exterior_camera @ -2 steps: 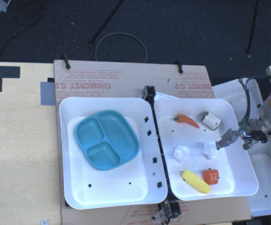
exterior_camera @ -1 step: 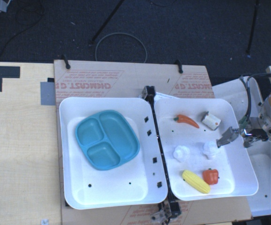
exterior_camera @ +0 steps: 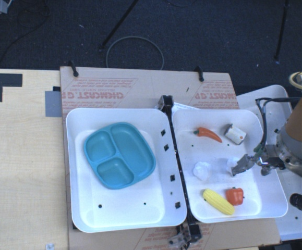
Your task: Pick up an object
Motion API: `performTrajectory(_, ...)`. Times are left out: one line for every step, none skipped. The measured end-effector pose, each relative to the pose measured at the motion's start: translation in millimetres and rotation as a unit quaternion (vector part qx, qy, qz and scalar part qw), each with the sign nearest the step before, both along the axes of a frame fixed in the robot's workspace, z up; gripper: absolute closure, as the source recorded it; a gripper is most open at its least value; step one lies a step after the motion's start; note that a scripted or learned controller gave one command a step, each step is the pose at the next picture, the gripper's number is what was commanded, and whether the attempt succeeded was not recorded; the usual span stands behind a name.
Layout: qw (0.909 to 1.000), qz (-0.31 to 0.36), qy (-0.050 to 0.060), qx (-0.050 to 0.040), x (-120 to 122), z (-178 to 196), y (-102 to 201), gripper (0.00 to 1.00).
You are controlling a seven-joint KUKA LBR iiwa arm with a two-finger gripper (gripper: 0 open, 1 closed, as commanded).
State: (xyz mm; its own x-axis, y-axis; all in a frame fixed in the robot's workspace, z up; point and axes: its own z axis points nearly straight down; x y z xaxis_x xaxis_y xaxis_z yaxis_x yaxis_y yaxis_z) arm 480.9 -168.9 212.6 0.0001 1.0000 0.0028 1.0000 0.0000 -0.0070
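yellow corn point(exterior_camera: 218, 201) beside red pepper point(exterior_camera: 234, 196), pincer point(exterior_camera: 241, 166) above them, grip state unclear

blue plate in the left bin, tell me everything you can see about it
The blue plate is a light blue divided tray with rounded corners, plastic by its look. Raised ridges split it into three compartments: two on the far side and one on the near side. Nothing lies in any of them. It rests flat on the floor of the left bin, turned at a slant to the bin's walls and set toward the far left part. It touches nothing but the bin floor.
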Motion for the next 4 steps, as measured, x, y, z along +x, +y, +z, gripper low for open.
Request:
performTrajectory(1.0, 0.0, 0.001, 0.0005, -4.5, -59.2, 9.9, 0.0)
performTrajectory(1.0, 0.0, 0.001, 0.0003, -4.6, -120.1, 3.6, 0.0)
performTrajectory(1.0, -0.003, -0.001, -0.0003, -3.7, -107.1, 2.2, 1.0)
performTrajectory(1.0, 0.0, -0.005, -0.0016, -4.2, -44.9, 4.3, 1.0)
